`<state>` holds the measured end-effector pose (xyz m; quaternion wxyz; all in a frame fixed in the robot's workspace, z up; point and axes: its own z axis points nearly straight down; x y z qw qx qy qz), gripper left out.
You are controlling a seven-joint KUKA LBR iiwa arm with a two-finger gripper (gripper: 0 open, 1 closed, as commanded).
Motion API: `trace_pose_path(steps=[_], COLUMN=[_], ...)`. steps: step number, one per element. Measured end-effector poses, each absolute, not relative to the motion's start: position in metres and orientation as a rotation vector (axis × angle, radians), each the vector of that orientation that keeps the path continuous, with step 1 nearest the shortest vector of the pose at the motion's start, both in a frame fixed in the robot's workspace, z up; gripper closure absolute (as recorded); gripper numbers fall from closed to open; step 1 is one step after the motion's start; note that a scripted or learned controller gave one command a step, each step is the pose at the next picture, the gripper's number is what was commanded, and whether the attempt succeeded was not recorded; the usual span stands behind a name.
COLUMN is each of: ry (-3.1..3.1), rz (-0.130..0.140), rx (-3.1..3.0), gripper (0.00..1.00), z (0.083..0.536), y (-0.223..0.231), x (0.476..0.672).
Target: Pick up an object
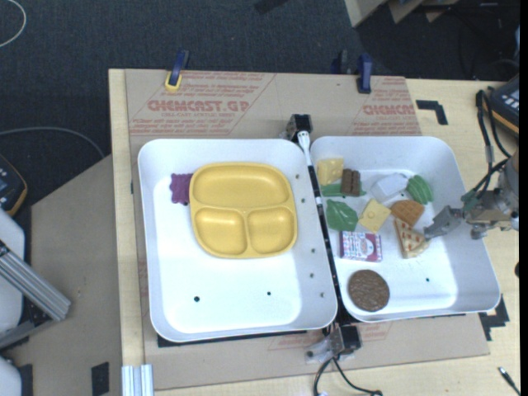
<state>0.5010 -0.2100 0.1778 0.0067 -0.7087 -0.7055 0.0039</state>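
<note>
On a cardboard-covered bench (247, 97) over dark carpet, two white bins sit side by side. The gripper (441, 223) hangs low over the right bin (445, 287), fingers a little apart and holding nothing. Just left of it lies a pizza slice (410, 239), farther left a yellow cheese wedge (374, 215); bare floor lies toward that bin's near rim. Far left, the left bin (239, 304) holds a yellow divided tray (243, 209).

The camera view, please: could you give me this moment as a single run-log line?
gripper: low over right bin, at its right side | nearest: pizza slice | holding: nothing seen | yellow tray: left bin
</note>
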Motion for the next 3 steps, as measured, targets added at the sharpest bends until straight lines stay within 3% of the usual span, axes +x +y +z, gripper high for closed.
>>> trace_pose_path(steps=[1,3], ry=[-2.221,-2.218], rz=[0.0,0.001], rx=[-2.221,-2.219], gripper=[0.0,0.0], z=[0.186,0.083], y=[-0.209,-0.201], x=[0.505,0.497])
